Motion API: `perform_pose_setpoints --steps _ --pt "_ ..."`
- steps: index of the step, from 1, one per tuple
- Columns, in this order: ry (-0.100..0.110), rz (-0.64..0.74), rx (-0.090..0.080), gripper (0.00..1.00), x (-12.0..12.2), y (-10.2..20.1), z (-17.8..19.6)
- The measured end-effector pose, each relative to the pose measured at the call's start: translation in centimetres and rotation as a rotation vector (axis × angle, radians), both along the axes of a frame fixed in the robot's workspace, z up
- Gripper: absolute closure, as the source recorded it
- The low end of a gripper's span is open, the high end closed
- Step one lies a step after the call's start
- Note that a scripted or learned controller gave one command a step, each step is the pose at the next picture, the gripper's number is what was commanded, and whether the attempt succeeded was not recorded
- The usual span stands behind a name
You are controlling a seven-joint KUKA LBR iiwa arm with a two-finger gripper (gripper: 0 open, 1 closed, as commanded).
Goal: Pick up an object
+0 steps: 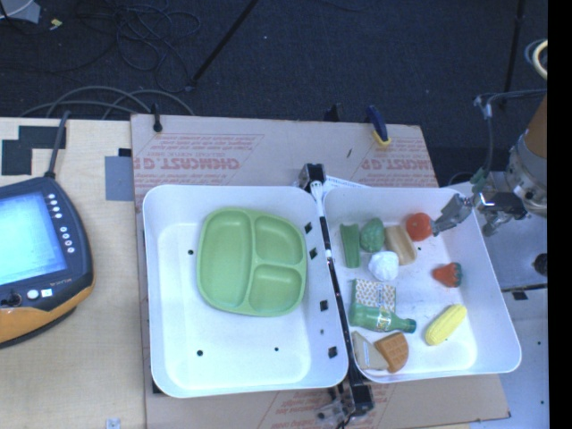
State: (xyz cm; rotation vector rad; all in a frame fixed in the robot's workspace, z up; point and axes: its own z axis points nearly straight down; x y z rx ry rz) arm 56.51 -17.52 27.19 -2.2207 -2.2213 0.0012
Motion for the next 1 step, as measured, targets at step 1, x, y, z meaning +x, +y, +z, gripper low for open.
perform_pose_setpoints --steps 1 --pt "0.001 0.001 0.001 1.0 0.0 -0.07 0.98"
